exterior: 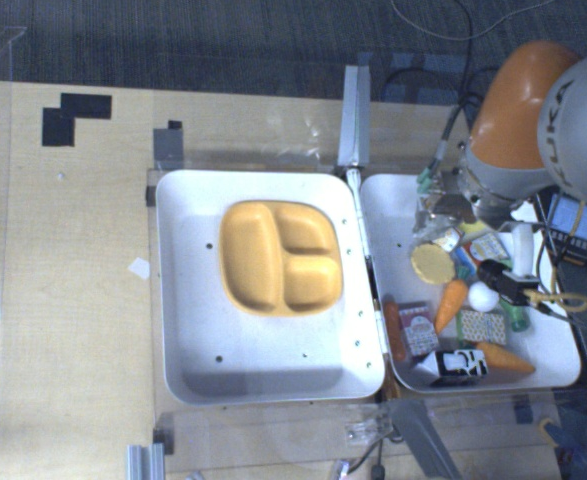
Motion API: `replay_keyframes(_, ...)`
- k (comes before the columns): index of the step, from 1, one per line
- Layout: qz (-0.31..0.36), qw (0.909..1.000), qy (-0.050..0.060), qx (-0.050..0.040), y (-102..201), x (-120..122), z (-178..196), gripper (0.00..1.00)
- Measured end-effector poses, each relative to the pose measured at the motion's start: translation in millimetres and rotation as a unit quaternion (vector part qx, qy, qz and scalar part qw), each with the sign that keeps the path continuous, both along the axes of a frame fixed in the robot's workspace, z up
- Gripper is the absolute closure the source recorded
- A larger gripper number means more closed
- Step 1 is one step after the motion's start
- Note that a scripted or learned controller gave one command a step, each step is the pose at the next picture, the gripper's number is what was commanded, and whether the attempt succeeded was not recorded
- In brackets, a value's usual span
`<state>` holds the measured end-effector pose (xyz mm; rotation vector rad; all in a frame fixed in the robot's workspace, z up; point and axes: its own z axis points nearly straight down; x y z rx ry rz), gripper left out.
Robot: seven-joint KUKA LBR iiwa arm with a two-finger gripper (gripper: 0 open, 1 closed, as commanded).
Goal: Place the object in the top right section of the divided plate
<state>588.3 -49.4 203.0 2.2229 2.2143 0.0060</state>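
Grey KUKA arm [563,118] with orange band reaching in from the right, two-finger gripper [439,214] low over the far left corner of the shallow white right-hand bin [391,203]. Cannot tell from this slant whether open or closed, nor whether anything is gripped. Cannot tell either which object is meant: likely one of the heap in that bin, just below the gripper, such as the flat round yellow disc [433,263], the small orange toy carrot [451,306], or the white ball [484,296] touching the carrot's thick end. Well apart, in the middle of the shallow white left-hand bin [193,353], the yellow moulded divided plate [278,258], its top right section [305,228] bare. Judged as still at the picking step, nothing delivered. Risks from here: with things packed so tightly, closing on two at once, or nudging a neighbour and taking nothing; with the disc lying flat, slipping off its thin edge; on the carry, clipping the rims where the two bins meet; at release, landing on the low ridge between sections and rolling or sliding into the bottom right or the long left section, most likely with the ball.
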Motion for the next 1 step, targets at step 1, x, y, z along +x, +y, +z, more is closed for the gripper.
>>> replay_keyframes(1, 0.056, 0.9984, 0.000, 0.0003, 71.3, -18.6, 19.9, 1.00)
